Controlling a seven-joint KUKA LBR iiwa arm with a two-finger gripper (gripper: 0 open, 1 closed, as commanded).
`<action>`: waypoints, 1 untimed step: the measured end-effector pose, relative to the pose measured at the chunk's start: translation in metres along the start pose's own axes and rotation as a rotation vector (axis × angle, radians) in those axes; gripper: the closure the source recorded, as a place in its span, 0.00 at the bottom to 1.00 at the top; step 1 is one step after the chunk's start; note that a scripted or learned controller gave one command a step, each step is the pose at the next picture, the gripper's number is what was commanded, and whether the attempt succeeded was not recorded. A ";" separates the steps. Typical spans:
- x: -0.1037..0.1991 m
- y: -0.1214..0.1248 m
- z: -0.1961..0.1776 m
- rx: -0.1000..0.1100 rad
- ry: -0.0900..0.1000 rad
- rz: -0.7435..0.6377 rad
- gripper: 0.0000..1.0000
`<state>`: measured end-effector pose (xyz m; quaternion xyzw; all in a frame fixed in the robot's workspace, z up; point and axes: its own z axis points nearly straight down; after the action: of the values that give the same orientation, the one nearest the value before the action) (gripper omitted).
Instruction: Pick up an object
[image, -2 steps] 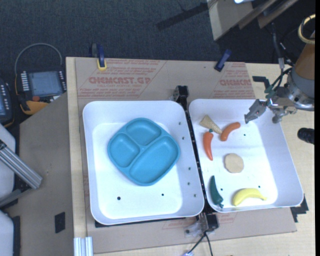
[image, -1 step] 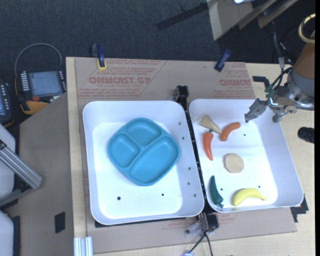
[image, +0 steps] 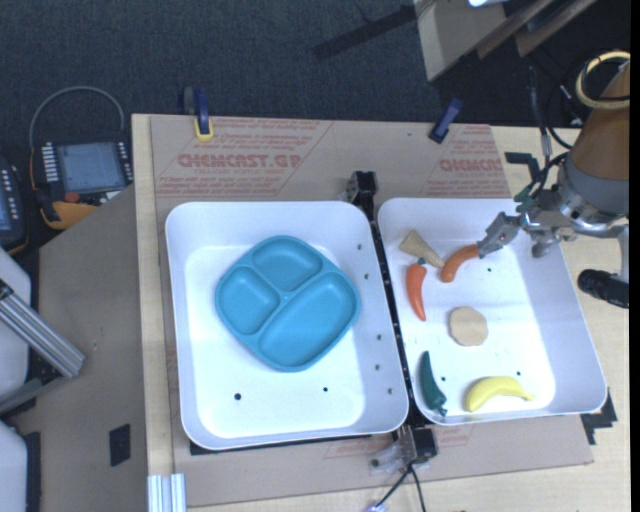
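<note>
The right bin (image: 560, 330) holds several small items. An orange curved sausage (image: 460, 262) lies at its upper middle, with a tan wedge (image: 420, 247) to its left. A red-orange pepper (image: 416, 289) lies below the wedge. A round tan cookie (image: 467, 326) sits mid-bin. A yellow banana (image: 497, 392) lies near the front edge, and a dark teal piece (image: 428, 380) is at the front left rim. My gripper (image: 517, 242) hangs over the bin's upper right, open, with nothing between its fingers. Its left fingertip (image: 494, 240) is just right of the sausage's upper end.
The left bin (image: 200, 390) holds a blue divided plate (image: 288, 300). A black clip (image: 361, 185) sits on the divider between the bins at the back. Cardboard (image: 300, 150) lies under both bins. The arm's wrist (image: 595, 185) comes in over the right rim.
</note>
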<state>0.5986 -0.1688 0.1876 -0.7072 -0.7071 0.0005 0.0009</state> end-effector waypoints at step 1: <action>0.008 0.000 0.046 0.003 0.001 -0.001 0.00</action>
<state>0.5983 -0.1610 0.1420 -0.7069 -0.7073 0.0013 0.0025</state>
